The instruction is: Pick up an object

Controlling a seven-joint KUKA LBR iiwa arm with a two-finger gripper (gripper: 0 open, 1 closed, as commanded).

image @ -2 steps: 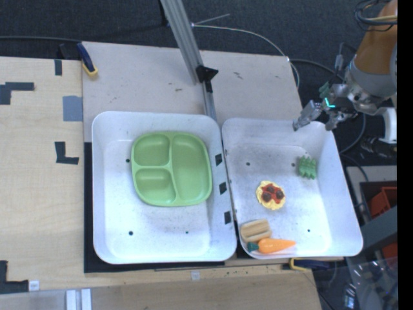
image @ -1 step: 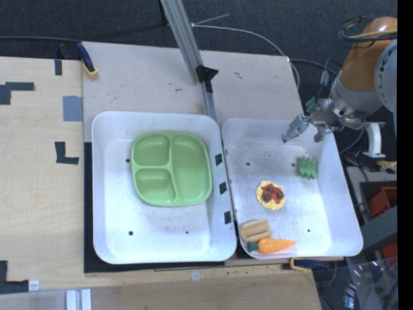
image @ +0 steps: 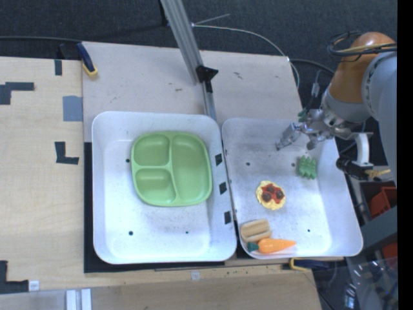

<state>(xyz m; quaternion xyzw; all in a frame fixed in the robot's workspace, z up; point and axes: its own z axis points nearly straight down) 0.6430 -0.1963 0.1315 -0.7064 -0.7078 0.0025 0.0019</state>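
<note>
Bench: we note a pale wooden bench [image: 39, 173] carrying two shallow white bins side by side, dark floor beyond its far edge
Left bin: the left bin [image: 110, 237] holds a green divided plate [image: 171, 168], lying flat toward the far half
Right bin: the right bin [image: 335, 231] holds four small things; its floor is speckled
Green toy: a small green toy [image: 306, 167] lies on the right side of this bin, just near of the gripper
Pizza toy: a round yellow and red pizza toy [image: 271, 195] sits mid-bin, apart from the green toy
Near edge: a tan bread roll toy [image: 254, 228] and an orange carrot toy [image: 278, 245] lie together at the near-left corner
Open room: we see bare floor across the far-left part of the right bin
Gripper: the gripper [image: 295, 137] hovers over the far right of the right bin, fingers spread apart, nothing between them, touching no object that we can see
Arm: grey arm [image: 381, 89] with orange band enters from the right
</note>
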